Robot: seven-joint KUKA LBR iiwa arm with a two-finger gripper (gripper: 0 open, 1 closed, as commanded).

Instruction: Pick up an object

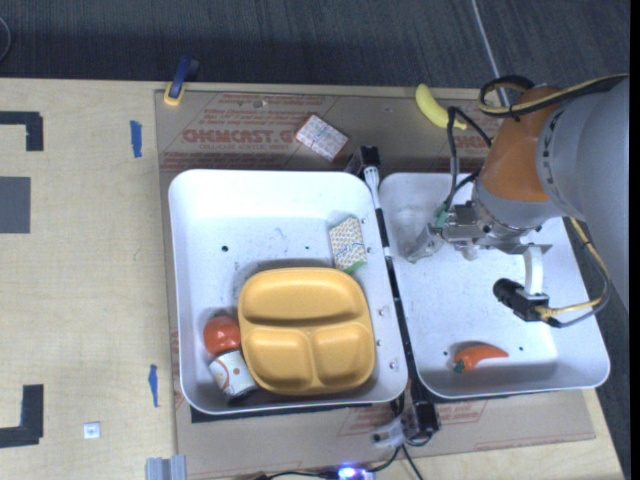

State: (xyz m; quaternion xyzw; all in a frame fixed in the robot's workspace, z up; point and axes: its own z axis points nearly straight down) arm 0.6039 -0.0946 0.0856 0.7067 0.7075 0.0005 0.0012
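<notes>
Two bins; left bin (pixel 190 268) has red-white ball (pixel 224 338), small can (pixel 232 373), yellow divided tray (pixel 306 330), patterned packet (pixel 347 242); right bin (pixel 580 363) has orange carrot-like toy (pixel 478 354) near front wall, lying free; gripper (pixel 425 240) low at right bin's back-left corner, well apart from the toy; finger state cannot tell; nothing visibly held; pick not yet done, judging by this.

Pale wooden bench (pixel 80 298) below dark grey carpet (pixel 250 18).

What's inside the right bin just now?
Right bin holds an orange carrot-like toy near its front wall. The tool reaches into its far-left corner; anything beneath the arm is hidden.
</notes>
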